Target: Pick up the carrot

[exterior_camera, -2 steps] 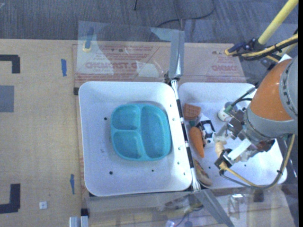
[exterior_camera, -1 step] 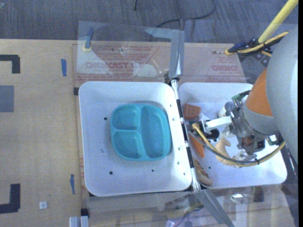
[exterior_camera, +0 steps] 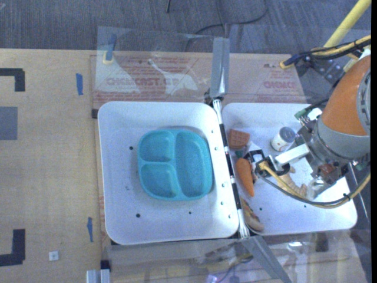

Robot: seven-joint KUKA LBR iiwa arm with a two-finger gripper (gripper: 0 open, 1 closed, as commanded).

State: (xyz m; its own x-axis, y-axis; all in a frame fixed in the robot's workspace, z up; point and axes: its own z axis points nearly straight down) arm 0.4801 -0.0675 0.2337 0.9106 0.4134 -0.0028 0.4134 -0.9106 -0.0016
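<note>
Fingers [exterior_camera: 318, 180]: open or shut, cannot tell (the wrist hides them). They hang over the right half of the right bin [exterior_camera: 330, 214], well apart from the target. Carrot [exterior_camera: 245, 177] lies along that bin's left wall, thick end toward the far edge. Judged light, stiff, smooth and tapered, so likely to slip. Grip across the thick half; the wall leaves little room.

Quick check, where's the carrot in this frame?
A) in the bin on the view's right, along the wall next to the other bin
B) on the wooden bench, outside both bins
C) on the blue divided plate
A: the carrot lies in the right-hand bin, along its wall beside the left-hand bin. The blue plate sits in that left-hand bin with nothing orange on it.
</note>
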